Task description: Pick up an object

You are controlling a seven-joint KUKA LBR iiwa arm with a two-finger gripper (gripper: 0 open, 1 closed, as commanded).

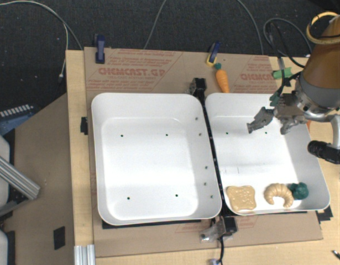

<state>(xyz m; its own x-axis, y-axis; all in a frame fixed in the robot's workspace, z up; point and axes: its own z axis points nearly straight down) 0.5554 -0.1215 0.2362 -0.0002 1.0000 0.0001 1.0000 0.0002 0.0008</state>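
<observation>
My gripper: jaws spread open, gripping nothing, above right bin.
Near edge: toast, croissant, green piece.

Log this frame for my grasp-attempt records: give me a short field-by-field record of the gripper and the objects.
gripper: above the right bin's far half, fingers spread, nothing between them
right bin: holds three items along its near edge
toast-like piece: near left corner
croissant: right of it
green object: touching the croissant
carrot: on the board beyond the bins
</observation>
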